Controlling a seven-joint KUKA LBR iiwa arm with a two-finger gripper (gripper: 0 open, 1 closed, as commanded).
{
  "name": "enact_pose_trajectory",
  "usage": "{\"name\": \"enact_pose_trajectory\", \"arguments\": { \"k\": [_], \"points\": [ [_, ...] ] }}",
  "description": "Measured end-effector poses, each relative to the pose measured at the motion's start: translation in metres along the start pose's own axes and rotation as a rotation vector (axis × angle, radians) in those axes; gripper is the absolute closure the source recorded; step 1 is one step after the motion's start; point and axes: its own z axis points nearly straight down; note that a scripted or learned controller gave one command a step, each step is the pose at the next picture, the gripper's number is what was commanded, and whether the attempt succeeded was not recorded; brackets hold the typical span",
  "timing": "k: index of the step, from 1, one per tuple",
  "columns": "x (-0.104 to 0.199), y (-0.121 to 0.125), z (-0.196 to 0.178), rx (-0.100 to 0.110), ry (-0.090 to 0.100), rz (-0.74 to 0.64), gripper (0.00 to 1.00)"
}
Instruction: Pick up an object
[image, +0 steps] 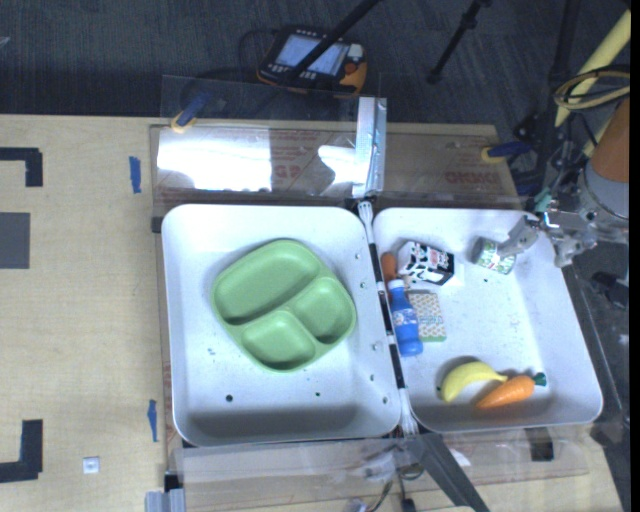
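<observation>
My gripper (541, 243) hangs over the far right corner of the right bin (560, 330), open, with nothing between its fingers. A small silvery-green packet (493, 256) lies just left of the left finger (520, 237); whether they touch I cannot tell. Further left in the same bin are a black-and-white patterned item (427, 262), a blue bottle (404, 318) and a pale patterned pouch (429, 316). A yellow banana (466, 378) and an orange carrot (507, 391) rest together at the bin's near edge.
The left bin (190, 380) holds a green divided plate (285, 303). A small orange piece (388, 266) sits by the ridge between the bins. A clear panel (260, 160) stands behind the bins. Bare bin floor lies right of the pouch.
</observation>
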Motion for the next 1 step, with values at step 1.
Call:
{"name": "enact_pose_trajectory", "arguments": {
  "k": [1],
  "points": [
    [0.0133,0.0200,0.0591,0.003,0.007,-0.077,0.00]
  ]
}}
